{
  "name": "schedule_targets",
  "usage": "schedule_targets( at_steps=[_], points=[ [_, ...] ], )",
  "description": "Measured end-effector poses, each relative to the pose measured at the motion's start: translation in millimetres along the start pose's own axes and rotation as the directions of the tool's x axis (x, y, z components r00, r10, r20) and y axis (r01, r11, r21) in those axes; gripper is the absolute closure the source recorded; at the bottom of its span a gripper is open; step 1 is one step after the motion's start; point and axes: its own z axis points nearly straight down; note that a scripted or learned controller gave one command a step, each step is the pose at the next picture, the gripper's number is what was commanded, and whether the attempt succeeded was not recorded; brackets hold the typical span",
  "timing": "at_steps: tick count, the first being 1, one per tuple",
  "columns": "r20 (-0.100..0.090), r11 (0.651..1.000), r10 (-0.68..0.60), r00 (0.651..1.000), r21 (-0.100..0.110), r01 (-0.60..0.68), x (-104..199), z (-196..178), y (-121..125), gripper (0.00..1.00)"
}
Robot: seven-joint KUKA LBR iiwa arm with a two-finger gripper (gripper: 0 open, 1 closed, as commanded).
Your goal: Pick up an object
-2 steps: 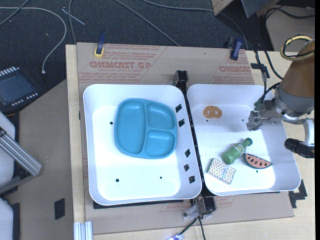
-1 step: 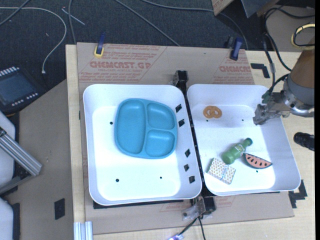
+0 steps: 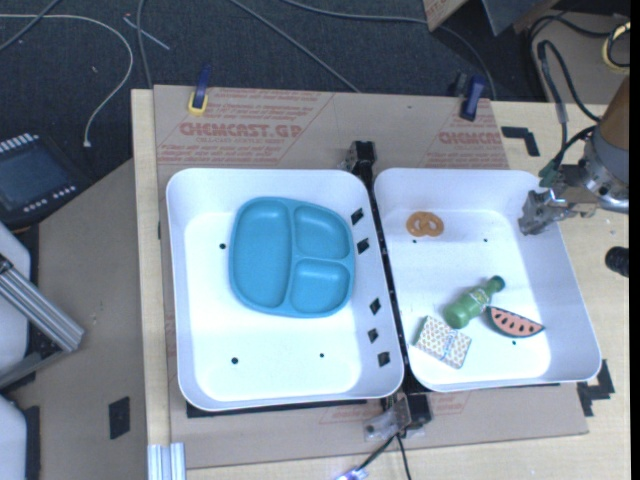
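Bench (image 3: 300,118): cardboard-topped, cables trailing off at 11 o'clock, 2 blue clamps on the far edge.

Item 1. Left bin (image 3: 200,268), white and shallow. Holds 1 blue divided plate (image 3: 292,256) with 3 compartments.

Item 2. Right bin (image 3: 570,298), white, touching the left bin along the middle. Holds 4 small things.

Item 3. My gripper (image 3: 537,211), at 3 o'clock of the scene, over the right bin's far-right rim. Whether I am wide or narrow I cannot tell; nothing is seen between my fingers.

Item 4. Green bottle (image 3: 470,303), my likeliest pick. Lies tilted on its side near the bin's middle, cap toward 1 o'clock, smooth and rounded.

Item 5. Watermelon slice (image 3: 515,323), flat, red with a green rind, just beside the bottle at its 4 o'clock.

Item 6. Patterned packet (image 3: 443,341), flat, at the bottle's 7 o'clock, touching or nearly so.

Item 7. Pretzel (image 3: 425,225), small, brown, at 11 o'clock of the bin, well apart from the rest.

Risks, as I judge them: the round bottle may roll out of my closing pinch; crowded neighbours may be nudged; flat pieces offer little edge; the rim below me may foul a descent.
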Motion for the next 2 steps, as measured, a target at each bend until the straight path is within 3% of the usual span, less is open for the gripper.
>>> schedule_targets(
  at_steps=[1, 2],
  points=[
    [0.0, 1.0, 0.0, 1.0, 0.0, 0.0, 0, -32, 1, 1.0],
    [-0.004, 1.0, -0.004, 1.0, 0.007, 0.004, 49, -19, 9, 1.0]
  ],
)
